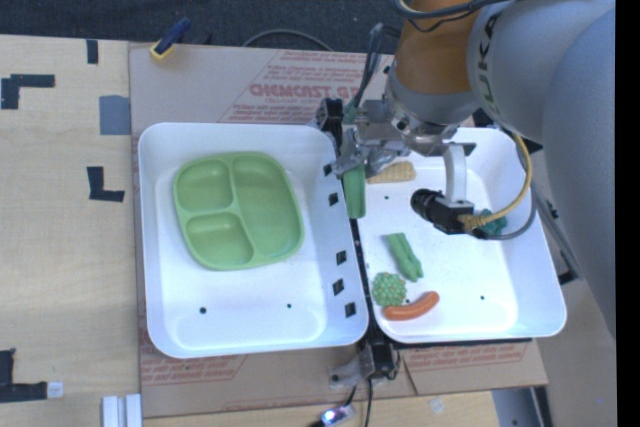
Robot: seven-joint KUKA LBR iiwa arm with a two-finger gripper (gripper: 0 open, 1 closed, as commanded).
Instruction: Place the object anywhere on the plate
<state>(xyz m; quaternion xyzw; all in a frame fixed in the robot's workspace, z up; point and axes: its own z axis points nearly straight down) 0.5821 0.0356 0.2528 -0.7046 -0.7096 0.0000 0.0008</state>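
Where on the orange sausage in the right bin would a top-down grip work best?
Across the middle of the sausage, coming straight down. It lies flat near the front of the right bin, long and thin, so the gripper should close across its narrow width. The broccoli sits against its left end, so stay toward the centre or right.

My tabletop (60, 215): tan surface with black tape marks. Cardboard sheet (270, 90) lies on it; two white bins (160, 315) sit side by side on that.
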